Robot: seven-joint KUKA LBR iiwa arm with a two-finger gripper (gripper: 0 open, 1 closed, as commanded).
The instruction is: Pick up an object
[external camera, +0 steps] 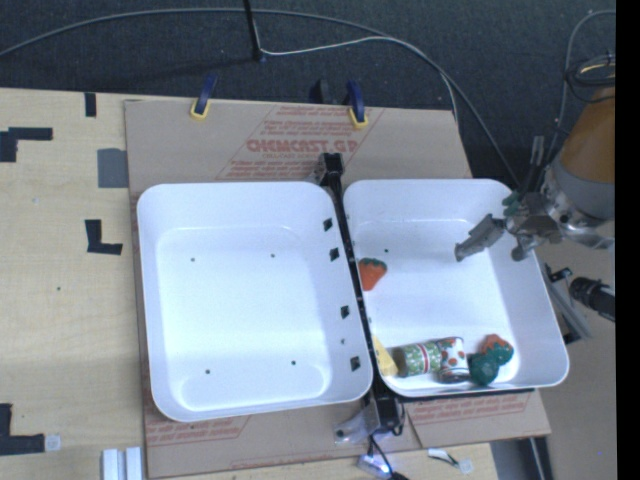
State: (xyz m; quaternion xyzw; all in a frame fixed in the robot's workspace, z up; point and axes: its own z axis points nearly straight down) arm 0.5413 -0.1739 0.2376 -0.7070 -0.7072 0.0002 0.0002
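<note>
The right bin (440,193) holds several small objects. A small orange-red piece with a green top (371,273) lies near the divider. Along the front wall lie a yellow piece (384,358), a patterned cylinder (432,356) on its side, and a teal and orange toy (490,358). My gripper (500,244) hangs over the right bin's far right part, above and right of the orange-red piece. Its two dark fingers (478,238) are spread apart, open, with nothing between them.
The left bin (240,298) sits beside the right one, joined by a black clip strip (345,268). Both rest on a cardboard sheet (290,143) clamped at the back. A black cable (300,43) arcs across the dark floor behind.
</note>
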